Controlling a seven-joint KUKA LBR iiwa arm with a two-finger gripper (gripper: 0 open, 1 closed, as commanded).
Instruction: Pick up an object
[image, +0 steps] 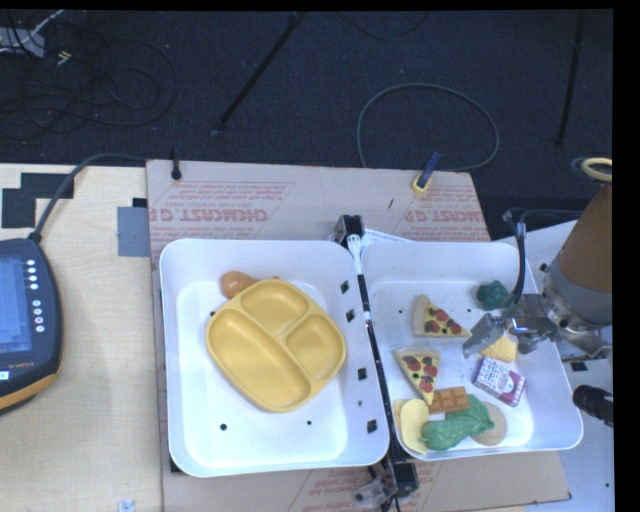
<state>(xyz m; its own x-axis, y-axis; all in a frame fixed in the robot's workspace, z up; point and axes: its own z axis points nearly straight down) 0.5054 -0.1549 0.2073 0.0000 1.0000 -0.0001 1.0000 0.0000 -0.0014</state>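
Observation:
In the right bin lie several toy foods. Among them are two pizza slices, a yellow block, a red and white packet, a teal lump and a green piece. A brown waffle piece is there too. My gripper hangs low over the bin's right half, just above the yellow block. Its fingers are spread open, and nothing is lifted between them. The grey arm with its orange band comes in from the right.
The left bin holds a yellow divided plate with an orange object peeking out behind it. A black divider runs between the bins. A handheld screen lies at far left.

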